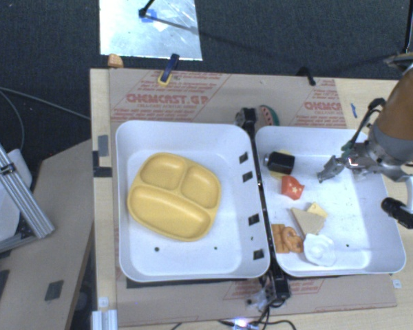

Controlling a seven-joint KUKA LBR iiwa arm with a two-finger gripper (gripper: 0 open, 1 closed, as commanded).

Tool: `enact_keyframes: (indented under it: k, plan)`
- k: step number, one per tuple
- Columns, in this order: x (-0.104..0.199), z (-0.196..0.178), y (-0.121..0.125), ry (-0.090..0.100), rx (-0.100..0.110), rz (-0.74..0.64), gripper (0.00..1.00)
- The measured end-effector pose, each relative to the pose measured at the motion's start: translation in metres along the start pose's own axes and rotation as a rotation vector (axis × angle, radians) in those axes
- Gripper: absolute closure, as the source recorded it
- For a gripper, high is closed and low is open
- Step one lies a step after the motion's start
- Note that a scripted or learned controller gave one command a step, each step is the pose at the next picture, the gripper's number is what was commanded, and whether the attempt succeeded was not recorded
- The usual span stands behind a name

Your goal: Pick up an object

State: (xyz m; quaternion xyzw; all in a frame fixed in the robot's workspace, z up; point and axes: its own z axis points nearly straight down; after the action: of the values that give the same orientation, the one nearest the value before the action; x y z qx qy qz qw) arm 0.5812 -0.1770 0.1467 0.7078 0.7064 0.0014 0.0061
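Observation:
The right bin holds several small objects. A black block lies at its upper left, with a red piece just below it. Lower down are a tan and yellow wedge, an orange crinkled piece and a white lump. My gripper hangs over the upper middle of this bin, pointing left. It is to the right of the red piece and the black block and apart from both. Nothing shows in its grasp.
The left bin holds a yellow compartment plate. A black clamp sits at the bins' shared top edge. A blue and yellow tool lies on the cardboard behind them. A silvery sheet lies on the floor beyond.

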Motion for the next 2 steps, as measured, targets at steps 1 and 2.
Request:
enact_keyframes:
  k: [1, 2]
  plan:
    - [-0.031, -0.012, 0.042, 0.003, 0.002, -0.006, 0.00]
    - [0.045, 0.056, -0.095, 0.015, 0.027, -0.003, 0.00]
